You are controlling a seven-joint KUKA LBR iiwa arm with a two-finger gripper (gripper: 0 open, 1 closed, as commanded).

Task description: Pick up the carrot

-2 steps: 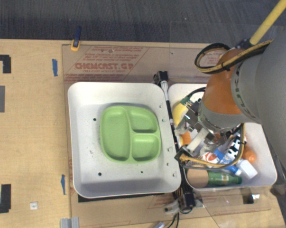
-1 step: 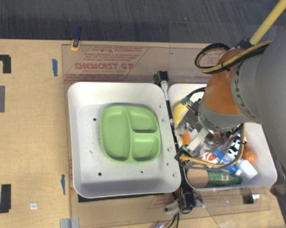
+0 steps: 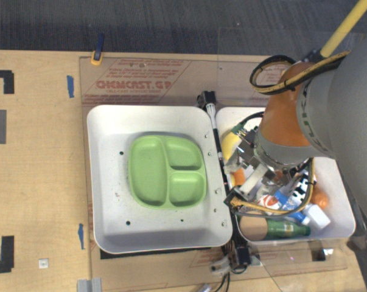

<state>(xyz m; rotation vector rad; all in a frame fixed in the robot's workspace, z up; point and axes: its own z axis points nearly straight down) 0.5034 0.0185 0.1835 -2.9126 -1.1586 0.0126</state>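
Even, fairly bright overhead light. The left white bin (image 3: pixel 110 224) shows mild glare on its rim and soft shadows inside. The arm (image 3: pixel 329 102) looks blurred; the whole frame is slightly soft and grainy.

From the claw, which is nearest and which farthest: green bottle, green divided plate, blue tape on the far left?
Measured from the claw in the right bin:
1. Green bottle, just below it, same bin.
2. Green divided plate, left bin.
3. Blue tape, on the cardboard, upper left.
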